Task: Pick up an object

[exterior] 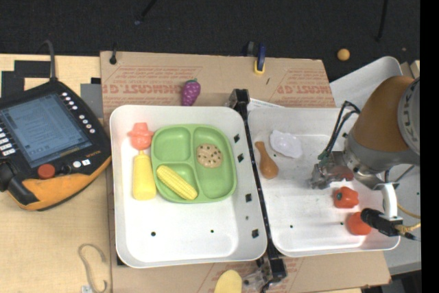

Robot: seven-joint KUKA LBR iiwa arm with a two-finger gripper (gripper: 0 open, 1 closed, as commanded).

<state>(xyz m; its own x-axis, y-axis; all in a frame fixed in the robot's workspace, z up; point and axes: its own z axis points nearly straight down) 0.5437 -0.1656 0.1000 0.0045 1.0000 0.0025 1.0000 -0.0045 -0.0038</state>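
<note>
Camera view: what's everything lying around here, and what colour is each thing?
White bins: two, side by side; left bin, right bin.
Divided plate: one, green, left bin.
Cookie: one, tan, plate's upper right compartment.
Corn cob: one, yellow, on the plate.
Yellow bottle-like toy: one, left of plate.
Pink toy: one, above the yellow one.
Brown drumstick-like toy: one, right bin.
Pale wrapper-like item: one, right bin.
Red toys: two, right bin.
Purple grapes: one, on cardboard behind bins.
Control pendant: one, black and orange, far left.
Arm: one, grey with an orange band.
Tool: one, low in right bin.
</note>
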